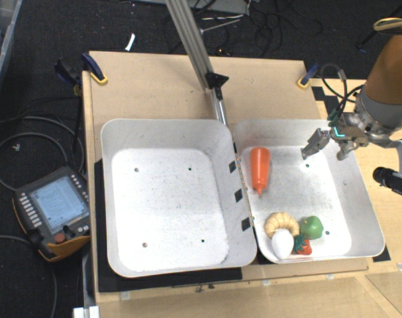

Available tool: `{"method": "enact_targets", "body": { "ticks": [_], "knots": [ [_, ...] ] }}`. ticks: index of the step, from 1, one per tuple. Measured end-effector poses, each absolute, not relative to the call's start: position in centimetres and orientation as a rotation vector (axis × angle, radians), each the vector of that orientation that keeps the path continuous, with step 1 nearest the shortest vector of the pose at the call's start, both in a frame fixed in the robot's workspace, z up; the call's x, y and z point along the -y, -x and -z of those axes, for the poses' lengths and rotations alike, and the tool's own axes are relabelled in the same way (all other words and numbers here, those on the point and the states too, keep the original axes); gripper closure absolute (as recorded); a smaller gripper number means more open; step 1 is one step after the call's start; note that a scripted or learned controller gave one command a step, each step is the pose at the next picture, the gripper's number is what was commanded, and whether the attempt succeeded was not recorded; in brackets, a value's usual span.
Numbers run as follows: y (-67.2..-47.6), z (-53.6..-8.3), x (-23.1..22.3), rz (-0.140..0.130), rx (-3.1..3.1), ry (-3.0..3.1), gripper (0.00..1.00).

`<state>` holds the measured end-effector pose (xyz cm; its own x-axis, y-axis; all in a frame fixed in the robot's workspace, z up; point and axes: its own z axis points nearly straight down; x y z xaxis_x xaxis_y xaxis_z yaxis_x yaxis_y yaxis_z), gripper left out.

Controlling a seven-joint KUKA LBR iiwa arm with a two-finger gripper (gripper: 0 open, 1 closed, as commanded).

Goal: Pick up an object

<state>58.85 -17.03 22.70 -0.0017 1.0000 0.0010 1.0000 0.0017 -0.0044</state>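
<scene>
Carrot (259,168), orange and tapered, lies lengthwise in the right bin (350,197), close to that bin's left wall and pointing toward the near side. Nearer the camera, in the same bin's front corner, sits a cluster: a tan croissant-shaped piece (281,222), a white egg-like object (282,244) just below it, a green apple-like fruit (312,227) to their right, and a small red item (302,246) touching the egg's right side. The pincer (328,146) hangs over the far right part of this bin, well apart from the carrot and the cluster; its two fingers are spread apart with nothing between them. The left bin (114,177) lies beside it on the tan surface (154,85).
</scene>
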Motion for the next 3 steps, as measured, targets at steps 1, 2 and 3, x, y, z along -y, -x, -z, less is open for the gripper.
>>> {"method": "enact_targets", "body": {
  "ticks": [1,2,3],
  "knots": [
    [-58.9,-22.9,17.0,0.0,2.224,2.219,0.0],
    [-57.9,-17.5,16.7,-0.006,2.217,2.219,0.0],
    [-57.0,-12.4,15.9,-0.005,2.217,2.218,0.0]
  ]
}}
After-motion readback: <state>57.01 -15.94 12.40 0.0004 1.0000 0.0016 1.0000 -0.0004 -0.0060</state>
